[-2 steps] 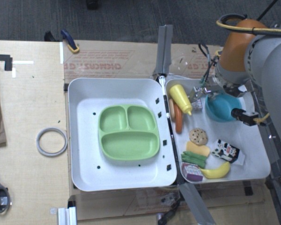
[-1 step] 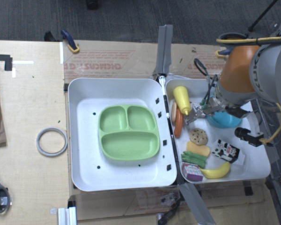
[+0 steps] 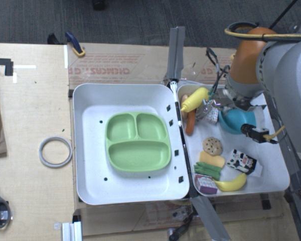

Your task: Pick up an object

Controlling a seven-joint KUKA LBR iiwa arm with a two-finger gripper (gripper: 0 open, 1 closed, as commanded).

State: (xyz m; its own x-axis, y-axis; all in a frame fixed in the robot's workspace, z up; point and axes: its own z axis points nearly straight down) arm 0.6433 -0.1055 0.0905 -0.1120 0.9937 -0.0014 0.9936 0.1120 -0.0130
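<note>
The arm [image 3: 271,59] reaches in from the right and bends down over the far end of the right bin [image 3: 276,185]. Its tool [image 3: 210,107] sits low among the items at that end, just beside the yellow bottle [image 3: 194,99] and the orange carrot [image 3: 190,123]. Whether the tool is spread or closed cannot be told: the wrist and cables cover it, and nothing can be made out between its tips. No item should be counted as held.

All candidate items lie in the right bin. The bottle rests against the wall shared with the left bin [image 3: 85,149], with the carrot touching it on the near side. A teal bowl [image 3: 236,120] lies under the wrist. Nearer the camera are a cookie [image 3: 211,145], a yellow block [image 3: 211,159], a green bean pod [image 3: 207,169], a banana [image 3: 232,183], a purple item [image 3: 206,185] and a black-and-white carton [image 3: 242,161].

The left bin carries a green divided plate [image 3: 138,142], probably the drop area.

Judgement: the step in hand is the descent or grasp at the bottle and carrot cluster. The crowding there is a risk, since the tool may strike a neighbour or the bin wall.

A tape ring [image 3: 55,151] lies on the bench [image 3: 30,109], well apart from both bins.
</note>
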